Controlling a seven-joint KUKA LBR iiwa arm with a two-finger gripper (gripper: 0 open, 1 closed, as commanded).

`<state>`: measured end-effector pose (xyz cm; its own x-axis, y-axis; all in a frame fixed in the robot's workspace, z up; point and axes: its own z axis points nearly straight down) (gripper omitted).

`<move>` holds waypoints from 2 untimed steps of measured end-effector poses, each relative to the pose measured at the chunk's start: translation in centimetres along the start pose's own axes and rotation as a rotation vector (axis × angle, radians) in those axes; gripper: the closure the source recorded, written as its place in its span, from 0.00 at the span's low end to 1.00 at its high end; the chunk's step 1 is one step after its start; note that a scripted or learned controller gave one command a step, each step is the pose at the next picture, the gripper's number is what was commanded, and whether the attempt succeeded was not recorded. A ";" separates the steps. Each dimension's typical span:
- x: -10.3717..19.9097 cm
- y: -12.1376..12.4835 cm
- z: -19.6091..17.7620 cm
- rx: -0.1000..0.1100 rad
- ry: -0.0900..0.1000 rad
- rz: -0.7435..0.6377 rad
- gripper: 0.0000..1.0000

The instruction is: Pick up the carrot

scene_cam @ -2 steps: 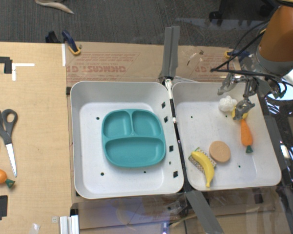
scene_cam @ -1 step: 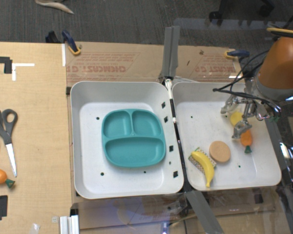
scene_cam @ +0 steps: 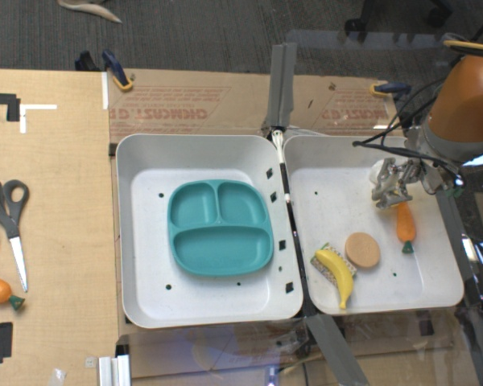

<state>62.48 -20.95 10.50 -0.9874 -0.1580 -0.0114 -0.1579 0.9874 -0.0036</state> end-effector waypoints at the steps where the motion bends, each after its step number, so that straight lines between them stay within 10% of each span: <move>1: 0.0 0.0 0.0 0.000 0.000 0.000 0.00; 2: 2.6 -0.7 1.2 -0.003 0.007 0.066 0.00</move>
